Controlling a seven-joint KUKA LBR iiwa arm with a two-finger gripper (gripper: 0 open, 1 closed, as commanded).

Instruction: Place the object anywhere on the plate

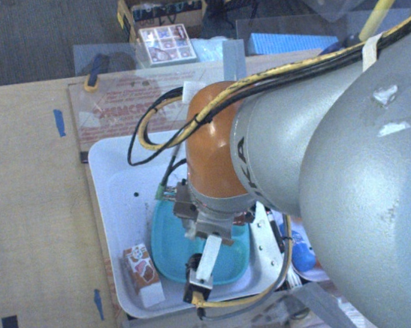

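Hanging over the blue plate (169,257) in a white bin (109,182), the gripper (209,231) is noted; its state cannot be told. A carton (141,274) is listed just beside the plate.

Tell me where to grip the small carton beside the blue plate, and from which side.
Probably across its narrow width, near mid-length, coming straight down. The carton lies flat with its long side along the plate, in a corner of the bin, so side approaches look blocked by wall and plate.
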